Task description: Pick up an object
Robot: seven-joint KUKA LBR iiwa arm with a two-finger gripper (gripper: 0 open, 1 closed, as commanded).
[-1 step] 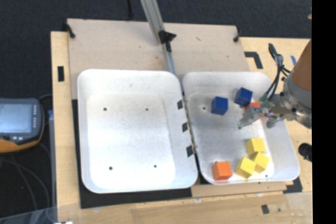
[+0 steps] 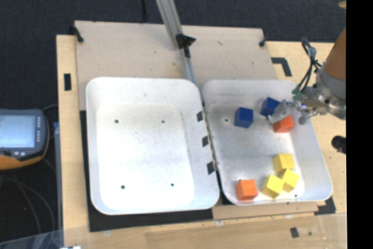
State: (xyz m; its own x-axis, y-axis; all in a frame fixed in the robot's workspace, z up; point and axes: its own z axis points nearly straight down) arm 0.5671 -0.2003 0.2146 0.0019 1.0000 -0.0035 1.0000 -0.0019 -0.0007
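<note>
Gripper (image 2: pixel 289 111) at the right white bin's (image 2: pixel 256 90) far right side, over a small orange cube (image 2: pixel 283 123).
No writing is legible. The cube sits slightly askew to the bin's edges, touching a blue cube (image 2: pixel 270 106); whether the fingers are open or closed on it cannot be told.

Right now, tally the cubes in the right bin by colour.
Blue cubes: 2
Orange cubes: 2
Yellow cubes: 3
Total: 7
</note>
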